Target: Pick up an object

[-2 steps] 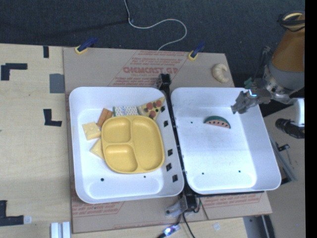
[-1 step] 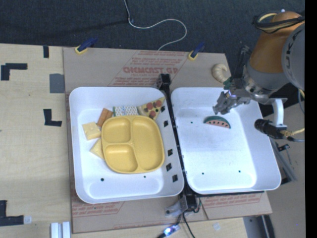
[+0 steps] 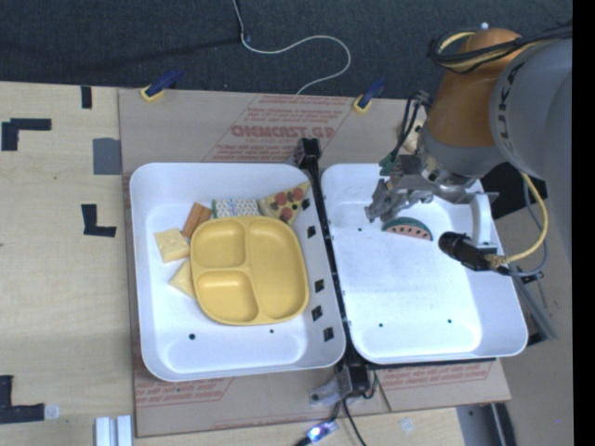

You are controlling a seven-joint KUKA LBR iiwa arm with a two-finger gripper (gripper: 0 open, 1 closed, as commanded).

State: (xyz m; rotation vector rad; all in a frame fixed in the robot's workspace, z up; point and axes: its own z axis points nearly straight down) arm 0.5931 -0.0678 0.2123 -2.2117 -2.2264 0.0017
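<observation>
The counter (image 3: 56, 184) is light wood with black marks on it; a brown cardboard sheet (image 3: 270, 124) lies on it under both bins. The left bin (image 3: 149, 342) holds a big yellow plate (image 3: 249, 269) with three parts; tucked by the plate's left and top sides are little toy foods, a pale cracker (image 3: 171, 245), a brown piece (image 3: 196, 218) and a pizza slice (image 3: 286, 201). The right bin (image 3: 418, 333) sits just beside the left one; a watermelon slice (image 3: 409, 229) lies near its top. The pincer (image 3: 386, 204) hangs just above and left of the slice, very close to it; I cannot tell if it is open or closed, or if it has hold of anything. The grey arm (image 3: 521, 82) with its orange band comes in from the right.
</observation>
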